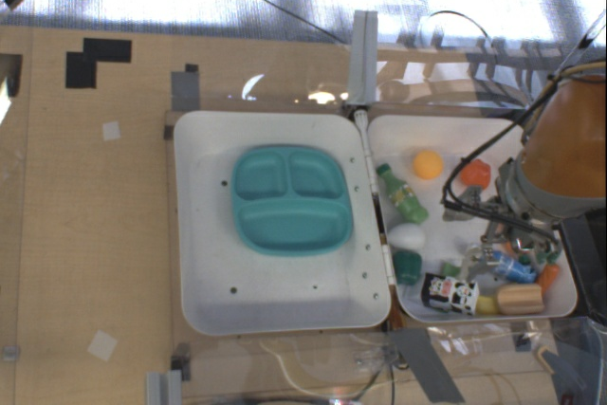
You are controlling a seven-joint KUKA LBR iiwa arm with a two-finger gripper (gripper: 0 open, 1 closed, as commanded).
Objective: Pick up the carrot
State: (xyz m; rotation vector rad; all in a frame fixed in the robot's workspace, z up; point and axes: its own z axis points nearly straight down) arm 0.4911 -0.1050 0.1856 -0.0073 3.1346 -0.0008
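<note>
Leftmost, the left bin point(199, 232) holds a teal divided plate point(289, 199). Rightward, the right bin point(398, 133) carries a green bottle point(400, 194) and an orange ball point(428, 165). At its near right corner the gripper point(498, 253) hangs low, its state unclear, just beside what seems the carrot point(548, 276).

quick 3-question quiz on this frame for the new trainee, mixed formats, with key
1. True or false: the teal divided plate lies in the left bin.
2. Which thing lies nearest the right bin's far wall? A) green bottle B) orange ball C) black-and-white carton
3. Fill in: the carrot lies at the right bin's near-right corner, close beside the ______ block.

Key
1. True.
2. B.
3. Tan. The gripper is low over the clutter just left of the carrot; no grasp is visible.
</note>
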